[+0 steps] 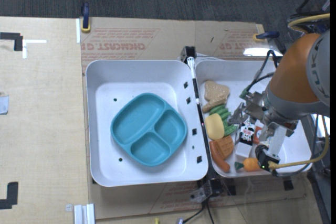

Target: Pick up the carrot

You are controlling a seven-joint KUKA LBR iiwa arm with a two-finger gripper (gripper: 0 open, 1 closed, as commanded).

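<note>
The carrot (251, 164) is a short orange piece with a green stub. It lies in the right bin (231, 64) against the near wall, just below the jaws as the camera sees them and close to the wrist hardware. Whether the jaws are open or closed cannot be told, because the wrist covers them, and nothing can be seen held between them.

The likeliest trouble is the wall. With the carrot so tight against it, one side of the jaws may land on the rim or have no room to get behind the piece, and the short rounded body could squirt out. Crowding is the second risk. A red sausage-like piece (220, 163) lies beside the stub, to the left of the jaws, and an orange wedge (223, 147) sits just above that, so either could be caught instead.

Further left and beyond the jaws are a yellow lump (214, 126), green beans (223, 114) and a bread slice (216, 93). Well to the left, a blue divided plate (149, 128) sits in the left bin (94, 113).

The only writing is red print (119, 45) on the cardboard on the desk (37, 113). It is upside down and seems to read "CHEMCAST GP".
</note>
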